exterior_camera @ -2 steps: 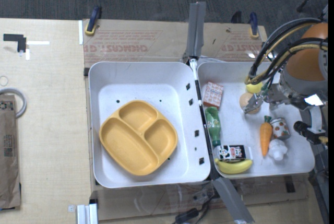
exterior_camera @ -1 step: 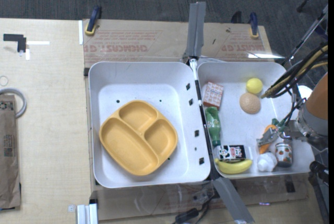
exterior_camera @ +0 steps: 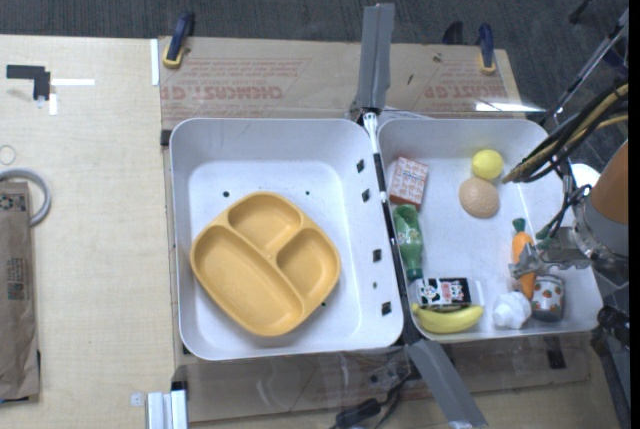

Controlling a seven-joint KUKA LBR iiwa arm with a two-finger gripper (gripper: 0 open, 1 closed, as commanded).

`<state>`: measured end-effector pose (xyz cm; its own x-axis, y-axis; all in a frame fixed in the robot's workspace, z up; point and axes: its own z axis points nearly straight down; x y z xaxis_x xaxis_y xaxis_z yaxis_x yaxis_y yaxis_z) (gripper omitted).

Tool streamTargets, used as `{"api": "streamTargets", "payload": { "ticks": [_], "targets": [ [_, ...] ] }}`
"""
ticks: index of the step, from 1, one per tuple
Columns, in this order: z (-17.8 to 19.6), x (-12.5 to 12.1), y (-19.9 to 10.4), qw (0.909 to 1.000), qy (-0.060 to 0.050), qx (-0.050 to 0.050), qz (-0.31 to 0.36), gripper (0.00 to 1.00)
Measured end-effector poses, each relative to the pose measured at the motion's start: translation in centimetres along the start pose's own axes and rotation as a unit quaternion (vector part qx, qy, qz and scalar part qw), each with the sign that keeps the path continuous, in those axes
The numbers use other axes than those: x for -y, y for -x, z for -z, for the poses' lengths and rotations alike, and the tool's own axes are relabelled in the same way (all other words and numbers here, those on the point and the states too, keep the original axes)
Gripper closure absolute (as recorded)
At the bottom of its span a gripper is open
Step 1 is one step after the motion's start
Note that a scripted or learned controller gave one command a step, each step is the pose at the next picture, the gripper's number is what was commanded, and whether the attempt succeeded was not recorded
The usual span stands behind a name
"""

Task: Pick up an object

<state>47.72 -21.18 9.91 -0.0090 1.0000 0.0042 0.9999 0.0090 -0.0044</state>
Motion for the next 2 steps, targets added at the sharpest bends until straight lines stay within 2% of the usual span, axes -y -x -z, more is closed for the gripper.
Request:
{"api": "streamTargets", "payload": {
  "ticks": [1,2],
  "targets": [
    [13.0,-1.8,-2.0,0.9903,0.002,0.003,0.139,1.00],
    [14.8,-4.7,-7.2,0.9588,0.002,0.003,0.284,1.00]
  ]
}}
